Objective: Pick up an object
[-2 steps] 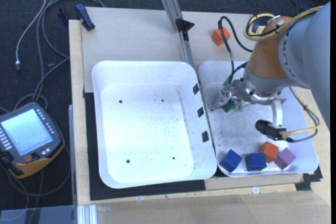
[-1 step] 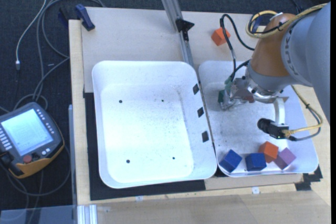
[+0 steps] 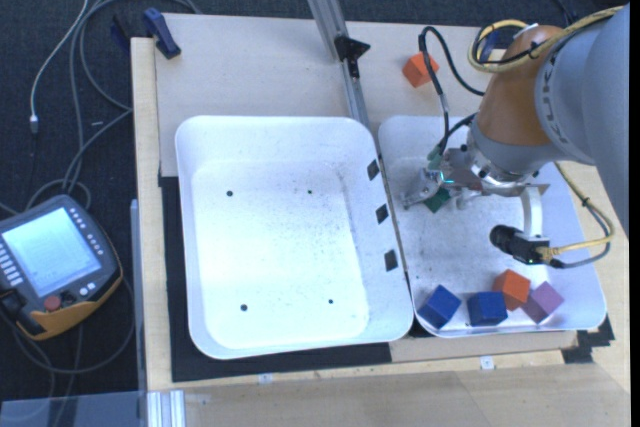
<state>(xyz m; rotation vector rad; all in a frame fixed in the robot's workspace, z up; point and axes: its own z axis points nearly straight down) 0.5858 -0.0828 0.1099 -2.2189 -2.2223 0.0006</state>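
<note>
Four blocks (image 3: 490,301) lie near in the right bin (image 3: 420,245). Gripper (image 3: 437,190) hovers farther back, seemingly pinching a green piece (image 3: 436,202); lifting comes next

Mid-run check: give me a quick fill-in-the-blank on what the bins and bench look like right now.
1. The gripper is over the ____ bin in the camera view.
2. Two ____ blocks, one and another, lie along that bin's near edge.
3. Beside the orange block in the bin lies a ____ block.
4. Another orange block lies on the ____, outside both bins.

Missing words: right; blue; purple; bench
</note>
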